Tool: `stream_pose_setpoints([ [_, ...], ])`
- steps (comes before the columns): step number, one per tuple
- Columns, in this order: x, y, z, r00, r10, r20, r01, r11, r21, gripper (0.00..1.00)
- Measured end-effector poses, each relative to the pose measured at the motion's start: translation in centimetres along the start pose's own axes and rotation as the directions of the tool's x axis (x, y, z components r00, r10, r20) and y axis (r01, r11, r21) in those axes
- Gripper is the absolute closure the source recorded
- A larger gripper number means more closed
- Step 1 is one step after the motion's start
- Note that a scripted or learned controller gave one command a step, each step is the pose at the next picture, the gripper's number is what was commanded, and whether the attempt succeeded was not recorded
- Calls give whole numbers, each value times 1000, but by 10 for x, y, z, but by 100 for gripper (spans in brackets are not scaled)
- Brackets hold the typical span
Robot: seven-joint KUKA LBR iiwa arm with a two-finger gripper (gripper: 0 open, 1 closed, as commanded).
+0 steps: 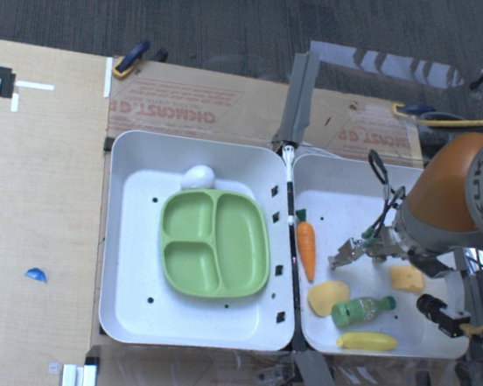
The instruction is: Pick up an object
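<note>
Two white bins sit side by side on the surface. Left bin point(120, 242) holds a green divided plate point(215, 243) with a small white object point(199, 176) touching its far edge. Right bin point(332, 178) holds, beside the divider, an orange carrot point(306, 248); nearer from the carrot lie a yellow potato-like piece point(327, 297), a green bottle point(362, 310) and a yellow banana point(367, 340). Right of the carrot, the claw point(345, 253) hangs over bare bin floor, gripping nothing, its fingers apparently parted.

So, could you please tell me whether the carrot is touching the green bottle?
Apart. The camera view shows the carrot by the bin divider, with bare white floor plainly between it and the green bottle.
</note>
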State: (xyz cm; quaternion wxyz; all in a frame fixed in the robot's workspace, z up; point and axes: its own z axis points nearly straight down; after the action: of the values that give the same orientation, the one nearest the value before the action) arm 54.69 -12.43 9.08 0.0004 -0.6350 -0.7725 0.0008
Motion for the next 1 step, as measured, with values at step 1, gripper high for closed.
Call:
stream_pose_setpoints([
  [1,34,-49,-33,1000,-18,-2,18,1000,2,0],
])
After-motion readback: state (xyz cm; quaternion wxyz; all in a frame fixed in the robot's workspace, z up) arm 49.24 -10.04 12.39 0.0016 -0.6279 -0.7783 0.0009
